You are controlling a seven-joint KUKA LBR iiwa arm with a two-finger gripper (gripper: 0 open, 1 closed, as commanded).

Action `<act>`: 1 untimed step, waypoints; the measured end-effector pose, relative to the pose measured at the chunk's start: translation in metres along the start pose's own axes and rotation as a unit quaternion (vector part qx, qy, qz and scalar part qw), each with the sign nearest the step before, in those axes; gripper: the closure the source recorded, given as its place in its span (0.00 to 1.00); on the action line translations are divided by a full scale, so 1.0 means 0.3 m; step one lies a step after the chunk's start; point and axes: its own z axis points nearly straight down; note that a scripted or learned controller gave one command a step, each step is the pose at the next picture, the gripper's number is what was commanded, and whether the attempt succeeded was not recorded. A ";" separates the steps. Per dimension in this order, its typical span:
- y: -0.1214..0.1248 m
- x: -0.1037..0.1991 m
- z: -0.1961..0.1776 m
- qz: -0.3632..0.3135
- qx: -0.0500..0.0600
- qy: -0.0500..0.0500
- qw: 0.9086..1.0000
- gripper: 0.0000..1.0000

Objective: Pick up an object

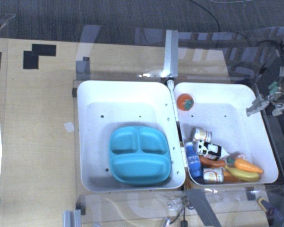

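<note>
The right bin (227, 109) holds a red-orange tomato-like ball (184, 102) in its far left corner. A heap lies along its near side: a small white bottle (202, 135), a black-and-white item (209, 150), a blue bottle (193, 161), a can (212, 176), an orange carrot (248, 165) and a yellow banana (242, 174). My gripper (266, 109) hangs over the bin's right rim, open with nothing between its fingers, well away from the heap.
The left bin (123, 100) bears a blue divided plate (139, 154) at its near middle. A metal post (171, 53) stands behind the wall between the bins. Cables and fixtures crowd the right edge by the arm.
</note>
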 end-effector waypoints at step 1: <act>0.005 -0.002 0.199 -0.128 -0.001 0.000 0.992 0.00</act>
